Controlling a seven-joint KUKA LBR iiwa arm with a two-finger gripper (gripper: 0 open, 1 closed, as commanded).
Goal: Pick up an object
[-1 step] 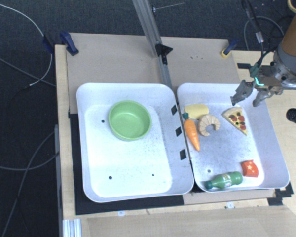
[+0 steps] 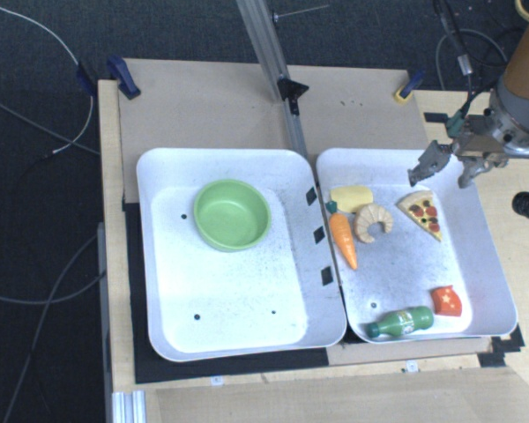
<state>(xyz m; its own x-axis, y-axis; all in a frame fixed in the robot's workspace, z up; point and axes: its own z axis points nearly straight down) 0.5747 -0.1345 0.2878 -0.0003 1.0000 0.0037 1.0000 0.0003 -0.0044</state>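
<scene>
Far left of gripper: left bin (image 2: 172, 324), holding a green bowl (image 2: 233, 214) upright, well apart from everything else. Dark clips (image 2: 318, 234) along the seam between the bins.

Right bin (image 2: 489, 263), nearer gripper. Down-left of gripper: yellow block (image 2: 353, 197), touching or just beside an orange carrot (image 2: 343, 241); carrot's long axis running away from the block toward the near rim. Croissant (image 2: 374, 222) just beside both, curled, open side down. Well below gripper, along near rim: green bottle (image 2: 402, 322) lying on its side, long axis left-right; red piece (image 2: 447, 300) just beside its right end.

Pizza slice (image 2: 422, 213): closest candidate, just below and slightly left of gripper, point aimed down-right, lying flat with bare bin floor around it. Likely target, judged on nearness alone.

Gripper (image 2: 448, 167) over the far right corner of right bin, fingers spread apart, nothing between them, clear of all items. Short drop down-left probably enough to reach the slice; flat, thin shape may slip a pinch. Bin's far wall close behind gripper; croissant near enough on the left to be nudged.
</scene>
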